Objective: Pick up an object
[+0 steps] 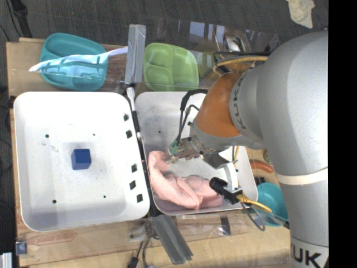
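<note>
since the gripper is hanging over the pink cloth (jaw state: can't tell), i'm advising gathering a thick fold.

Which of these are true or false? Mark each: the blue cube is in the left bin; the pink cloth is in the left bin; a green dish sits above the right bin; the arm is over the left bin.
1. The blue cube lies in the left bin. True.
2. The pink cloth lies in the left bin. False: it lies in the right bin.
3. A green dish sits beyond the right bin. True.
4. The arm is over the left bin. False: it is over the right bin.
</note>
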